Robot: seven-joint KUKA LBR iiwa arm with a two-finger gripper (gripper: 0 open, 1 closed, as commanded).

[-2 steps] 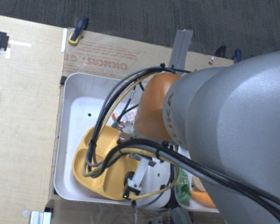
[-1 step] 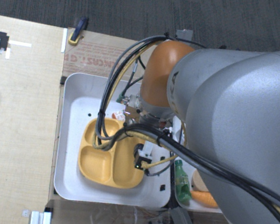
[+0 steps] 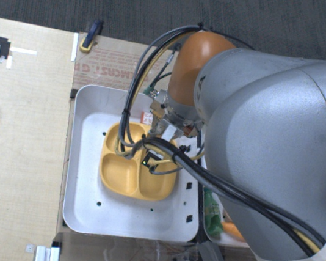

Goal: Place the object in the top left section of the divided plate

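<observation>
gripper (image 3: 161, 134) low over plate (image 3: 119, 175), cables hide it; grip state, any object held: cannot tell. top left section directly beneath, slightly left of gripper.

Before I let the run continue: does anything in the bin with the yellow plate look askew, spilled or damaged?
Nothing stands out. The yellow divided plate lies flat in the white bin, and its visible sections look intact with no spill. The arm covers the plate's upper right part, so that part cannot be judged.
</observation>
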